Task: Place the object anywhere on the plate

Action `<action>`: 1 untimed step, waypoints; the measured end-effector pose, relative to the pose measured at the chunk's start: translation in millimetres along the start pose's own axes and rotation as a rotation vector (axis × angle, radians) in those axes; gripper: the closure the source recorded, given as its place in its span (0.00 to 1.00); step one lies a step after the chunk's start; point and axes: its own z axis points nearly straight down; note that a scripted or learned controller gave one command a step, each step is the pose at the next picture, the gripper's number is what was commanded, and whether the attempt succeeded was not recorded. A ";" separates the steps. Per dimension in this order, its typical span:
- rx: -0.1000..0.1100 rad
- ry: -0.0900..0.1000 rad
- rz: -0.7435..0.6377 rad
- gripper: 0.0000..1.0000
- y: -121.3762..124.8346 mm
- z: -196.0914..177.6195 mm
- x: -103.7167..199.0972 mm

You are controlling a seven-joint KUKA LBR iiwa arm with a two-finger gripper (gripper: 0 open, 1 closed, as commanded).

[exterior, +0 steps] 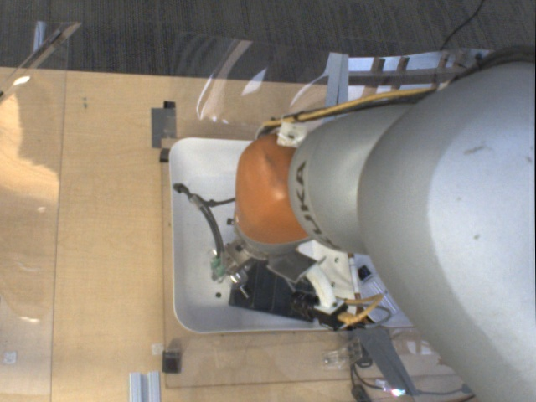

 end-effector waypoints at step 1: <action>-0.006 -0.003 -0.512 1.00 34.1 -63.7 -12.9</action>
